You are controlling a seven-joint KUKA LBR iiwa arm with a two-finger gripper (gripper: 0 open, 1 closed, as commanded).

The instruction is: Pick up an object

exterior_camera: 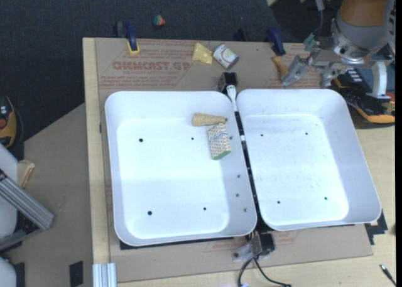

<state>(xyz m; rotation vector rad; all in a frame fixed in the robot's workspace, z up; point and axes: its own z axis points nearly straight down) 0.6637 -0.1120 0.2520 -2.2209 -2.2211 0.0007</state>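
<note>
Your gripper (295, 73) sits at the upper right, above the far rim of the right bin (358, 154), hanging off the grey wrist with its orange band; from this angle you cannot tell how it is set, and nothing shows in its grasp. Its metal parts look thin and angular against the brown board (157, 66) that carries both bins. The right bin is a shallow white tray with rounded corners and a smooth, faintly speckled floor dotted with a few small dark holes. The left bin (119, 154) is the same shape and finish, touching its neighbour along a dark seam. Your pickable things lie in the left bin, near its far right corner: a tan, roughly cone-shaped piece (208, 119) lying on its side, and just below it, touching or nearly so, a soft-looking pouch (218, 140) with a fine green-and-white pattern. Both are well apart from the gripper. On the board beyond the bins lie a yellow wedge (202, 54) and a small white box (225, 56), side by side.
</note>
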